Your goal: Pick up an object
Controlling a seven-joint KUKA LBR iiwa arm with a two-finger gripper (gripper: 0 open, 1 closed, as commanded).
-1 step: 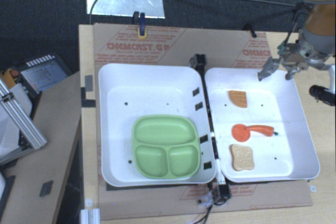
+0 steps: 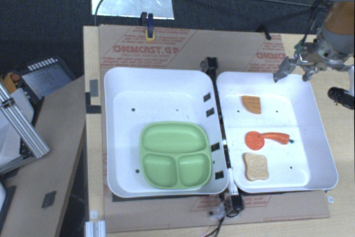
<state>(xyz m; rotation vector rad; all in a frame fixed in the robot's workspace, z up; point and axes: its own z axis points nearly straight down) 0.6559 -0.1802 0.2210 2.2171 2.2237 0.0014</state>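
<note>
The right bin [image 2: 310, 119] holds three things: an orange wedge-shaped piece [image 2: 251, 104] near the back, a red spoon with an orange handle [image 2: 265, 139] in the middle, and a tan slice of toast [image 2: 256, 166] at the front. My gripper [image 2: 294, 70] hangs above the back right corner of that bin, its two fingers spread apart with nothing between them. It is well clear of all three things, up and to the right of the orange piece.
A green three-compartment plate [image 2: 175, 154] lies in the front of the left bin [image 2: 127, 102]. A black divider with clips [image 2: 215, 114] runs between the bins. A yellow clamp [image 2: 149, 28] sits behind the bench, and grey equipment [image 2: 28, 114] stands at the left.
</note>
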